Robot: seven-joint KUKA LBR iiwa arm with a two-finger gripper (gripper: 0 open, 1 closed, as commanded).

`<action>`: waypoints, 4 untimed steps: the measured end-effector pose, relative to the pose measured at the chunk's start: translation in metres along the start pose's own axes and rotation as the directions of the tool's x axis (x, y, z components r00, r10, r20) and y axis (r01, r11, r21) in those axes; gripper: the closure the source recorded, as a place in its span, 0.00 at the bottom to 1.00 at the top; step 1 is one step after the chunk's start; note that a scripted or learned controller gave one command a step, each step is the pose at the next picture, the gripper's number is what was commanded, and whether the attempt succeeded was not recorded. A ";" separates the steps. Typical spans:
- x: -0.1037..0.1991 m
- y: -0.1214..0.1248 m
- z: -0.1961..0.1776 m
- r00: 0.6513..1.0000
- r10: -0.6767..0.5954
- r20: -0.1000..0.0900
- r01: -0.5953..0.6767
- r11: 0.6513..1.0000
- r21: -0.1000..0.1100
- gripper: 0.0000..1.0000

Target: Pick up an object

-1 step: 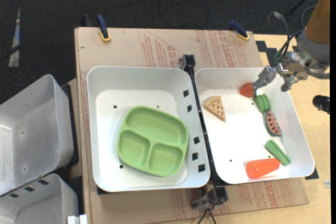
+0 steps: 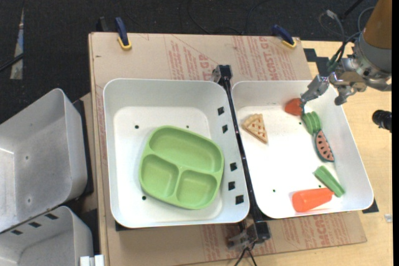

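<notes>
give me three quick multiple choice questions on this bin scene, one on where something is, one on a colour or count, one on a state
1. Where is the green tray?
A. in the left bin
B. in the right bin
C. on the floor

2. How many compartments does the green tray have?
A. one
B. three
C. six

3. How does the gripper stand relative to the toys in the right bin?
A. gripping the pizza slice
B. above the bin's far right corner, holding nothing
C. resting on the green tray

Answers:
1. A: the tray lies flat in the left bin.
2. B: one long section and two smaller ones show.
3. B: the fingers are spread with nothing between them, close to the red piece, while the pizza slice lies apart.
</notes>
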State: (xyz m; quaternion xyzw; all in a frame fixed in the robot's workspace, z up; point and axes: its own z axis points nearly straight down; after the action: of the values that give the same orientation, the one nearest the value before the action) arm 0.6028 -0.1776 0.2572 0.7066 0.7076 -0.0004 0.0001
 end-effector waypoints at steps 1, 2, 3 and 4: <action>-0.002 -0.003 0.043 1.000 0.003 -0.001 -0.003 1.000 0.002 0.00; 0.000 0.005 0.102 1.000 0.000 -0.001 0.000 1.000 0.004 0.00; 0.003 -0.001 0.164 1.000 0.003 -0.002 -0.003 1.000 0.004 0.00; 0.003 0.001 0.150 1.000 0.002 0.000 -0.002 1.000 -0.003 1.00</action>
State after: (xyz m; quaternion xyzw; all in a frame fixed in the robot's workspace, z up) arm 0.6038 -0.1747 0.1075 0.7075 0.7067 0.0005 0.0011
